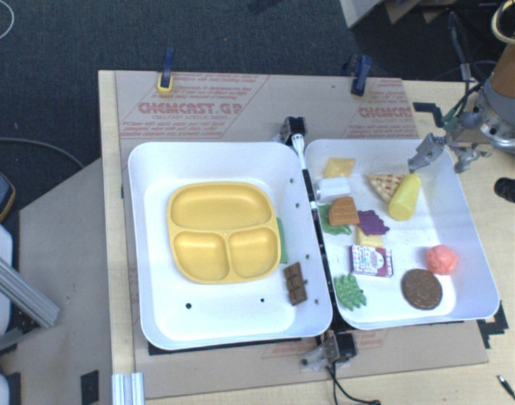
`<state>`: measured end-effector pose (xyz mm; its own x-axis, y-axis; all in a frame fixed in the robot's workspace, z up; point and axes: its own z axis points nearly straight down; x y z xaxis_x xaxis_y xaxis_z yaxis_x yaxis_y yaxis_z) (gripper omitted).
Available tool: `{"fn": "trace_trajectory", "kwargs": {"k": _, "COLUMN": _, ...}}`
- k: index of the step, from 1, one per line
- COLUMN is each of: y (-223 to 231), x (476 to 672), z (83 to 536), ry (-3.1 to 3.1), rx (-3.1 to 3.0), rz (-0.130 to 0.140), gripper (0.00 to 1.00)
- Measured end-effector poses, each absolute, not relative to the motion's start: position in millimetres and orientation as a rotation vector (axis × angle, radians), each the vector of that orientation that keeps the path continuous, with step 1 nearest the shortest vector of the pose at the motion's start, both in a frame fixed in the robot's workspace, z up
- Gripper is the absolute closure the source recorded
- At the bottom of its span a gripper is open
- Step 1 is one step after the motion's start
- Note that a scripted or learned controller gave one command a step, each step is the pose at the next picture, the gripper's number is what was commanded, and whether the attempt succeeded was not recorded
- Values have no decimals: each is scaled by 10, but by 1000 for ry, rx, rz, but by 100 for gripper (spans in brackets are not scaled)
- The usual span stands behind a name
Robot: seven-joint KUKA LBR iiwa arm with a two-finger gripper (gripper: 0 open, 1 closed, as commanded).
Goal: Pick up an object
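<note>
The jaws stand apart, with nothing between them. The gripper (444, 152) hangs over the far right corner of the right bin (477, 251), just above and to the right of a yellow lemon-shaped toy (404, 197), without touching it. A pizza slice (382, 184) lies against the lemon's left side. Further left in that bin sit a yellow block (339, 167), a brown bread piece (343, 211) and a purple bunch of grapes (372, 223). Nearer the front lie a small purple carton (371, 261), a green leafy piece (349, 291), a round brown cookie (421, 288) and a pink ball (441, 259). The left bin (156, 310) holds a yellow divided plate (224, 230) and a brown chocolate piece (295, 283) near its right wall.
</note>
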<state>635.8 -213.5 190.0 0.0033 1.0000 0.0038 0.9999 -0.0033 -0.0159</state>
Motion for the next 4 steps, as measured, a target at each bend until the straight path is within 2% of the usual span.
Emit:
{"fn": "trace_trajectory", "kwargs": {"k": 1, "y": -2127, "x": 6390, "z": 2003, "ry": -2221, "rx": -2221, "rz": 0, "gripper": 0}}
{"fn": "trace_trajectory", "kwargs": {"k": 2, "y": -2164, "x": 6312, "z": 1535, "ry": -2219, "rx": -2219, "rz": 3, "gripper": 0}}
{"fn": "trace_trajectory", "kwargs": {"k": 3, "y": -2139, "x": 6351, "z": 1107, "ry": -2221, "rx": -2216, "rz": 3, "gripper": 0}}
{"fn": "trace_trajectory", "kwargs": {"k": 4, "y": -2124, "x": 6380, "z": 890, "ry": -2224, "rx": -2218, "rz": -6, "gripper": 0}}
